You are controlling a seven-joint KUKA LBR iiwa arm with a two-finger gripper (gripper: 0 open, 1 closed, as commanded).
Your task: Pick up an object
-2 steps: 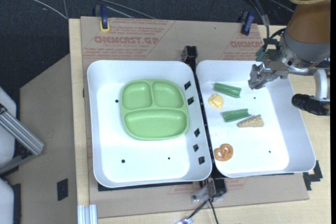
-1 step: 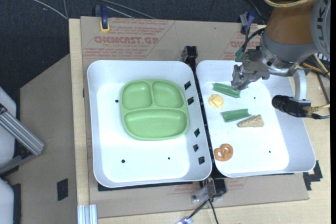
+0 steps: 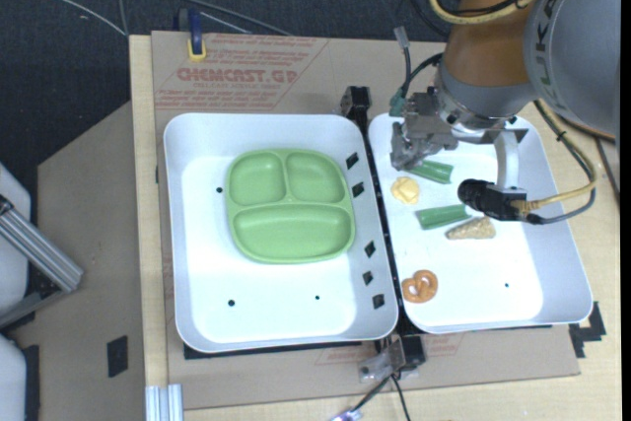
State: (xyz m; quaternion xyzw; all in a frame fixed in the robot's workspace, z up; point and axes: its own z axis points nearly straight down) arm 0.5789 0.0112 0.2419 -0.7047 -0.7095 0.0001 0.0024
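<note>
My gripper (image 3: 407, 153): it hangs over the far left part of the right bin (image 3: 552, 296); I cannot tell how it is set, since the metal wrist hides the tips.
Green piece under me (image 3: 432, 172): a short, smooth green block, just beside my gripper, partly hidden by it.
Yellow piece (image 3: 404, 189): small, pale, rounded lump, just nearer the camera than my gripper, close to the bin's left wall.
Green stick (image 3: 441, 215): flat, matte, elongated, lying slantwise near the bin's middle.
Tan piece (image 3: 470, 230): rough, crumbly-looking wedge, touching or just beside the green stick.
Pretzel (image 3: 420, 287): orange-brown twisted loop, toward the bin's near left corner, well apart from my gripper.
Black fitting (image 3: 490, 198): dark cylinder on my wrist with a yellow cable, hanging above the green stick and tan piece.
Left bin (image 3: 197, 311): white, shallow, glossy, sharing a wall with the right bin.
Green tray (image 3: 290, 206): smooth plastic plate with three compartments, in the left bin's middle.
Board (image 3: 246, 69): brown cardboard under both bins.
</note>
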